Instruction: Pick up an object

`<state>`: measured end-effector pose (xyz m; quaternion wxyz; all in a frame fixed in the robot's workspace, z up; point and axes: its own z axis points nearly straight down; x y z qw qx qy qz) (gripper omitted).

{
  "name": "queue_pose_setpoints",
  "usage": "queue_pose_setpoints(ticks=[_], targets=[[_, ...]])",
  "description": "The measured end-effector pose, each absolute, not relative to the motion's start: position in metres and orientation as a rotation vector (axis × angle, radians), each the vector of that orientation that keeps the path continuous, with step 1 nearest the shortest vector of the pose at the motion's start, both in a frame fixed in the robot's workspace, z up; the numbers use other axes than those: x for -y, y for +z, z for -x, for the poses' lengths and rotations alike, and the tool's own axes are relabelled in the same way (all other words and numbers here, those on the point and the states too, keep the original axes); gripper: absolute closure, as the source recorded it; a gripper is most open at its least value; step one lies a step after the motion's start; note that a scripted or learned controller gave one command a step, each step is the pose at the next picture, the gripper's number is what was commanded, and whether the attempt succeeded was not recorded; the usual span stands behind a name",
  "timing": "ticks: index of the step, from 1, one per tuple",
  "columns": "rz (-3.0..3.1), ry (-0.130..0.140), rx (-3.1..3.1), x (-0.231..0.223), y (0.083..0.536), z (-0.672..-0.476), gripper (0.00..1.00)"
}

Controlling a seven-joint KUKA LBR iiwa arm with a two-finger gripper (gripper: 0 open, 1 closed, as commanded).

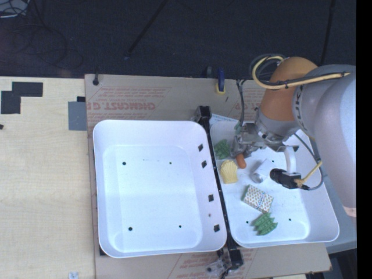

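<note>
Low in the right bin (pixel 317 225), tool (pixel 240 150) meets orange piece (pixel 241 161)

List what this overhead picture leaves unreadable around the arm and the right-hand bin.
- End effector: too small and dark in the camera view to tell whether it grips anything.
- Orange piece: partly under the end effector; contact unclear.
- Right bin: upper right part covered by the arm.
- Green thing: blurred, identity unclear.
</note>
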<state>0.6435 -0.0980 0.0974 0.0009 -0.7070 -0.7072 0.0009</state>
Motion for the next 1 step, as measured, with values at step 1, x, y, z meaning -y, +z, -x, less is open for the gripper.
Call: queue_pose_setpoints(ticks=[1], targets=[[2.216, -0.003, 2.224, 0.0513, 0.193, -0.5825, 1.0]])
